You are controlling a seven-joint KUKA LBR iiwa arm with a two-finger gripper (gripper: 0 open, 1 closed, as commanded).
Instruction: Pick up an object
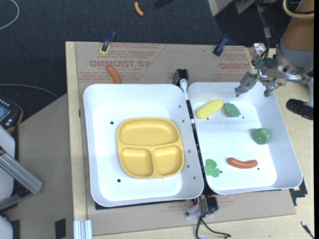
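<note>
On the bench (pixel 149 54), a stray orange sausage (pixel 113 74) lies on the cardboard behind the left bin (pixel 99 133), out of play. That bin carries a yellow divided tray (pixel 149 147) sitting flat in its middle. The right bin (pixel 279 168) holds the candidates: a green leafy piece (pixel 212 168) near the front left corner, a yellow corn cob (pixel 209 108) lying tilted toward the back, a green broccoli-like piece (pixel 231 109) just beside it, an orange hot dog (pixel 242 163) near the front, and a green round fruit (pixel 261 135) further right. The claw (pixel 258 85) hangs over the back rim of the right bin, fingers spread, pinching nothing. The corn and its green neighbour are nearest, and that closeness looks like the main risk: a descent between them may nudge both and close on neither. The round fruit would likely roll away from an off-centre pinch.
</note>
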